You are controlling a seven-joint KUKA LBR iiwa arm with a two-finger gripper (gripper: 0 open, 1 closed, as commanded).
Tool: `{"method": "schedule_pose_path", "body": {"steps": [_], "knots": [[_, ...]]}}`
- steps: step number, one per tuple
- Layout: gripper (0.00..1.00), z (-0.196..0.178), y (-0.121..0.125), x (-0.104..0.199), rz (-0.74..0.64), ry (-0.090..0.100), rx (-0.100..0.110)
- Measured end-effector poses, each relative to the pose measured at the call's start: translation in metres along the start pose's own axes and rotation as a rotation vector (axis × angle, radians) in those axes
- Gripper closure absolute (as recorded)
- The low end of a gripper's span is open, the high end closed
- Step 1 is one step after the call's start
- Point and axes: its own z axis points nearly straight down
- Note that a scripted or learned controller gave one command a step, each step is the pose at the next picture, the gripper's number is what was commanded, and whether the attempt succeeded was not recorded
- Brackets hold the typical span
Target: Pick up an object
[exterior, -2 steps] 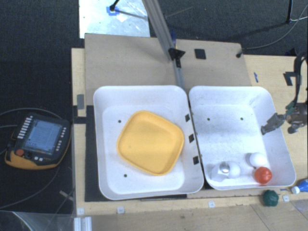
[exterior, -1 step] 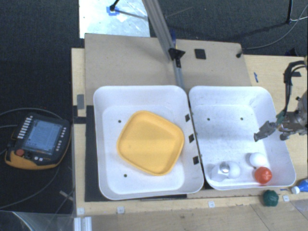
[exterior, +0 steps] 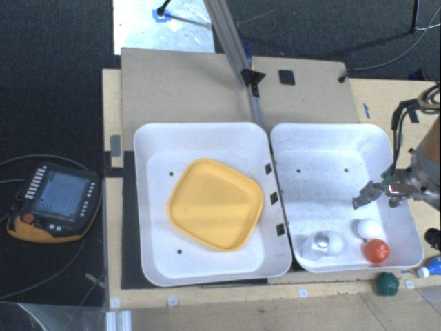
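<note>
From above, you see the gripper (exterior: 372, 193) over the right bin (exterior: 324, 150), its fingers apart around nothing. A white ball (exterior: 368, 228), orange ball (exterior: 377, 252) and clear cup (exterior: 322, 243) lie near that bin's front edge. A yellow plate (exterior: 216, 203) fills the left bin (exterior: 155, 185).

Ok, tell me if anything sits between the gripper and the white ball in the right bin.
Nothing visible does. The gripper hovers over the right bin just above the white ball, with bare bin floor between them. The red ball lies beyond the white one, touching it, and the clear cup sits off to its left.
</note>
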Motion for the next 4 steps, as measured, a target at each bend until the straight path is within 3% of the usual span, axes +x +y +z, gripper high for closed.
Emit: {"method": "schedule_pose_path", "body": {"steps": [1, 2, 4], "knots": [[0.0, 0.046, 0.0, -0.009, 0.001, 0.0, 0.0], [1.0, 0.034, 0.001, -0.009, 0.0, -0.001, -0.004], [1.0, -0.057, 0.001, -0.006, 0.0, -0.002, -0.007]]}}
